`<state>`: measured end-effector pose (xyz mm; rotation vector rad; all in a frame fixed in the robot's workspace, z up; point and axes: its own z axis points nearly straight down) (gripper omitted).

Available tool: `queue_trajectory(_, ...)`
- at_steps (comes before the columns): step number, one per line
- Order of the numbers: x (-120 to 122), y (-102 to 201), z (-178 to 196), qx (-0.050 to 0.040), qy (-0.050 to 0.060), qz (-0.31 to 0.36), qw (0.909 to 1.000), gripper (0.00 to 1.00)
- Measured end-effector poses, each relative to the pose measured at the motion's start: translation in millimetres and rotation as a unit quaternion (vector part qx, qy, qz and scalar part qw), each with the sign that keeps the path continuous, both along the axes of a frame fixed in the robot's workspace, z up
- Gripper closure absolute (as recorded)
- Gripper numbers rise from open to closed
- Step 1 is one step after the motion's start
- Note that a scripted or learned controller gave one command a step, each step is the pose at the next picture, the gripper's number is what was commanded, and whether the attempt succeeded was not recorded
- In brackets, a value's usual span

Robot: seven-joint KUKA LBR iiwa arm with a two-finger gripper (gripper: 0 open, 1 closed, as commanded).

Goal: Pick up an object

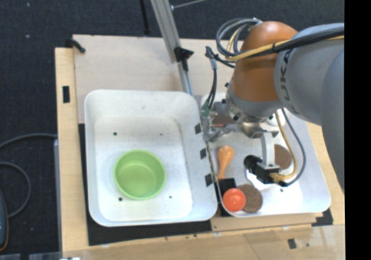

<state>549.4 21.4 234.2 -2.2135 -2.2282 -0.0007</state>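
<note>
gripper [219, 125] over right bin [307, 195], left side, grip state can't tell | orange peg [224, 157] lies just beside it, near the wall [212, 172] | risk: wall blocks closing, peg rolls toward red ball [234, 199]

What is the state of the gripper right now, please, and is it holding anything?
Gripper: open or closed cannot be told from this view; it sits above the inner edge of the right bin.
</note>
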Motion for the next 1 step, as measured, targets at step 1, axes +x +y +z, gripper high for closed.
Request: queue_trajectory(1,-13.9,48.5,12.4,0.0008,-0.002,0.001,1.0,1.0)
